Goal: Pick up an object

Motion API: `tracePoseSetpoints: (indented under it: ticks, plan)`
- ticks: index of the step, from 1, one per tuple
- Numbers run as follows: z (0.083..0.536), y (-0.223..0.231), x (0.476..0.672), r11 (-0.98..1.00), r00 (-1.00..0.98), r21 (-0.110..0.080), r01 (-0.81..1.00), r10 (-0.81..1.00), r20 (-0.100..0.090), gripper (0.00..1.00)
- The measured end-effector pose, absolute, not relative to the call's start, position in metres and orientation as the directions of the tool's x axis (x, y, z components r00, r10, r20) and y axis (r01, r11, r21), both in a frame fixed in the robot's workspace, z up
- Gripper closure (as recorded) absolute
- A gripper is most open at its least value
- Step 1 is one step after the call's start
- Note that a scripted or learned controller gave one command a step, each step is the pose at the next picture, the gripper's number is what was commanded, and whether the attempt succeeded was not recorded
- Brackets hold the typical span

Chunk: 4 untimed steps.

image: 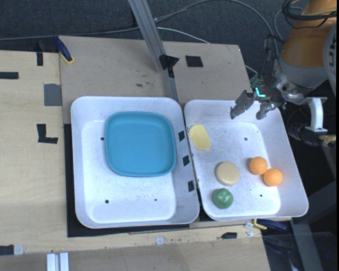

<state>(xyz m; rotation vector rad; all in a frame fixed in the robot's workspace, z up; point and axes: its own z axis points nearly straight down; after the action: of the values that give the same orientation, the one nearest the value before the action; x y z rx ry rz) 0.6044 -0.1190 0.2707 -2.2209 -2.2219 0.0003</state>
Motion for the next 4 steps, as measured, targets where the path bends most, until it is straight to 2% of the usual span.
tracePoseSetpoints:
  ticks: [1,4]
  plan:
    - [0.271,-0.119,0.604,0.000,0.000,0.000,1.000,1.000,0.000,0.00]
    - [0.109,-0.123,0.611,0.001,-0.001,-0.006,1.000,1.000,0.001,0.00]
